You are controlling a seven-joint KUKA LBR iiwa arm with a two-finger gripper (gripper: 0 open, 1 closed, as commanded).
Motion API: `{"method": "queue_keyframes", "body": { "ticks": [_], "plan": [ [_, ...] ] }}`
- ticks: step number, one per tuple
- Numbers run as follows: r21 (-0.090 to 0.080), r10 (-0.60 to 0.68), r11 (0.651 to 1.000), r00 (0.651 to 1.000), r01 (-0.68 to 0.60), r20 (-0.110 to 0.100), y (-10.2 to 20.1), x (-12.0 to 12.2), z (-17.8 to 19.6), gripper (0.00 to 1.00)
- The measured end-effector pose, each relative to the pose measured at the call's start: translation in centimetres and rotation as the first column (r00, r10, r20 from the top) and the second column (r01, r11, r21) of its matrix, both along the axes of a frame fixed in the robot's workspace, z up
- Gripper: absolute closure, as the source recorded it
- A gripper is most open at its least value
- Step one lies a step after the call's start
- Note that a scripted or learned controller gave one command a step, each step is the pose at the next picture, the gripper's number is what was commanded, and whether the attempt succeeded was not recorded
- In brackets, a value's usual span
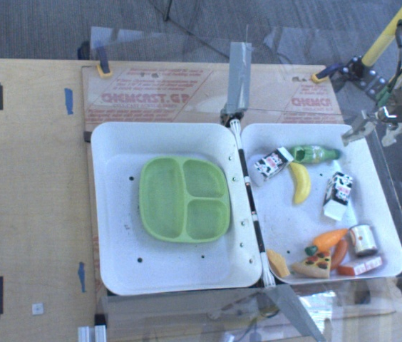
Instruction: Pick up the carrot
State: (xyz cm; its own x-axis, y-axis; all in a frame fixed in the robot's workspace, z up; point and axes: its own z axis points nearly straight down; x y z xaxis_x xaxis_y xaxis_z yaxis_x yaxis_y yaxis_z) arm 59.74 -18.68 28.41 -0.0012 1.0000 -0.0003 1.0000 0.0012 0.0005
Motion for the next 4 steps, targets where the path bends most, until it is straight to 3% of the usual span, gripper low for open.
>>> {"method": "queue_keyframes", "body": {
  "ticks": [1,2,3,4],
  "plan": [
    [-0.001,0.366,0.931,0.931,-0.366,0.002,-1.2,-4.8,-8.0,0.0],
    [-0.032,0.579,0.815,0.815,-0.579,0.018,-1.4,-9.5,-16.9,0.0],
    [-0.018,0.79,0.613,0.613,-0.79,0.01,1.5,-11.2,-19.5,0.0],
    [-0.004,0.883,0.469,0.469,-0.883,0.001,-0.7,-11.6,-8.7,0.0]
  ]
}}
